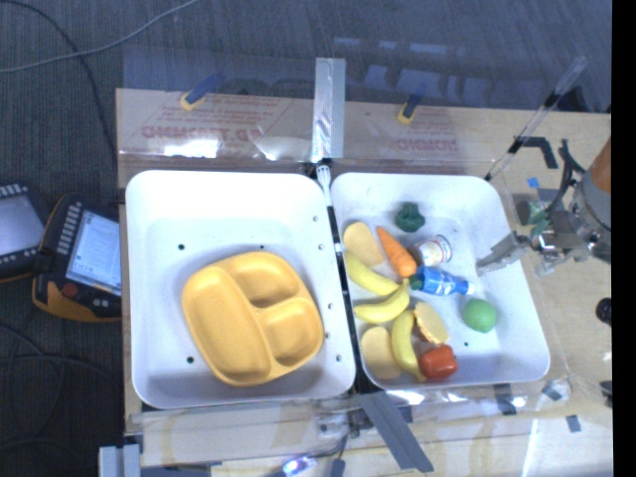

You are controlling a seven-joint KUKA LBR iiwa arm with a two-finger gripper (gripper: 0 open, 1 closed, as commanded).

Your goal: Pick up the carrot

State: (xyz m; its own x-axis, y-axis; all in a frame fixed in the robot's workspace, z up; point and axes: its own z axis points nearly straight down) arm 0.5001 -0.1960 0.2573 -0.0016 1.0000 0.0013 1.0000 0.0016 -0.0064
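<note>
White plastic formed the two bins: the left bin (149,266) carried a yellow divided tray (253,314), and the right bin (497,227) held the loose food items. Bananas (383,301) crowded its left wall. The carrot (399,255) lay tilted among them, its upper side exposed for a descent. The gripper (502,254) waited at the right rim; how the jaws stood could not be determined.

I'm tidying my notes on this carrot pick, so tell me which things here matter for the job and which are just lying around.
Part of the job:
- carrot, in the right bin
- end effector, over that bin's right rim

Just lying about:
- bananas
- blue bottle
- green ball
- tomato
- dark green vegetable
- yellow divided plate in the left bin
</note>
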